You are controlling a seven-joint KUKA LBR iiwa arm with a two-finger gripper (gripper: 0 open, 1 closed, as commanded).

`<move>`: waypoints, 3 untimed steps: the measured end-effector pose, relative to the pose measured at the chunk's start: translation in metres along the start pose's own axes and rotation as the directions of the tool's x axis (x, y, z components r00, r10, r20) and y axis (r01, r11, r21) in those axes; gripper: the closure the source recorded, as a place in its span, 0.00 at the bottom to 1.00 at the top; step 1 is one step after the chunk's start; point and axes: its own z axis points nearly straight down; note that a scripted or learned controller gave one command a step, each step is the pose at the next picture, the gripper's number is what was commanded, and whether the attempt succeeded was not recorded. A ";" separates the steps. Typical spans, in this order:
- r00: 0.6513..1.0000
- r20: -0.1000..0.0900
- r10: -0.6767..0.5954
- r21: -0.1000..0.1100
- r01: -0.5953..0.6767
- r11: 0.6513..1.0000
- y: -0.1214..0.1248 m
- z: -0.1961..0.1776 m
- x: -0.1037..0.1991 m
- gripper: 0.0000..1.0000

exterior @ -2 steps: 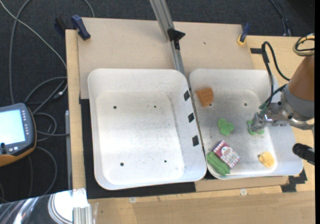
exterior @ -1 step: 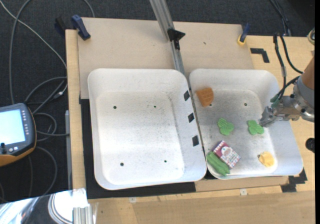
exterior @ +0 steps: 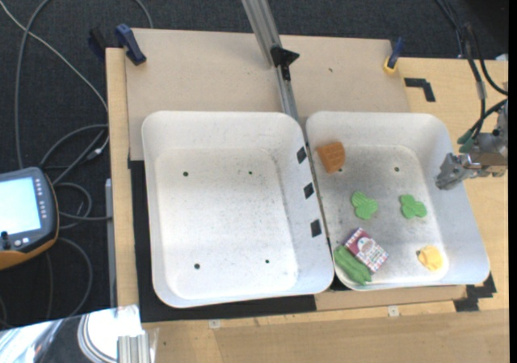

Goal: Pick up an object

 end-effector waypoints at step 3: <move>1.000 -0.005 -0.005 0.007 0.005 1.000 0.014 0.006 0.143 1.00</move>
